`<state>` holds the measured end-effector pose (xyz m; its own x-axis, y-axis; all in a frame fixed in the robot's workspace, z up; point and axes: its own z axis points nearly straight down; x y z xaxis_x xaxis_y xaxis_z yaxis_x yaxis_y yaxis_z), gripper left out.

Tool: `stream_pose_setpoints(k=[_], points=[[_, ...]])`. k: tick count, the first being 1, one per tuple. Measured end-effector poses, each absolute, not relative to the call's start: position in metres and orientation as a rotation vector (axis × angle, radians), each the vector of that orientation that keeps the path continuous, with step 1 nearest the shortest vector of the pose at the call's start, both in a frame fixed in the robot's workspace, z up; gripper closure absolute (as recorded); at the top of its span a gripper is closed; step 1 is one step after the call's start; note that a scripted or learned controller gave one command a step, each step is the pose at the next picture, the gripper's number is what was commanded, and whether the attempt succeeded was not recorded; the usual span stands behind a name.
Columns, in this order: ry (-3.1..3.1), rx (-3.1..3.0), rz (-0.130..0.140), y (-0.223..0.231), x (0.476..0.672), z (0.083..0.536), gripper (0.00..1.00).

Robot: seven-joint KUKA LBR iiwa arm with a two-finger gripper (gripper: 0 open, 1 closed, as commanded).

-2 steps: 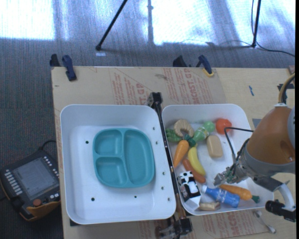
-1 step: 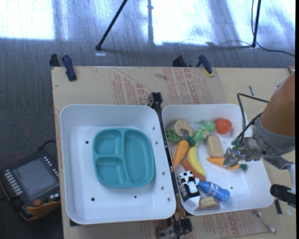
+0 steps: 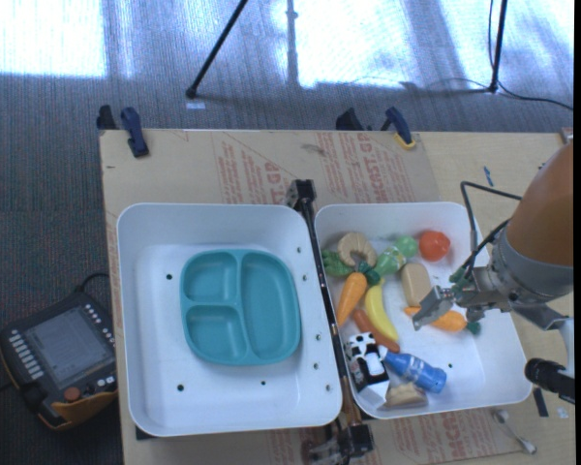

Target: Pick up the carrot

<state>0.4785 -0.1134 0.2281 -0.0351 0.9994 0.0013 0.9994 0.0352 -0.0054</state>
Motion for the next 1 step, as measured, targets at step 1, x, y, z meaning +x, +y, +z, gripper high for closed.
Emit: stream_pose_setpoints(k=[1], points=[[-2.032,-2.389,0.007,-0.1243,0.5464,0.2157,0.0]])
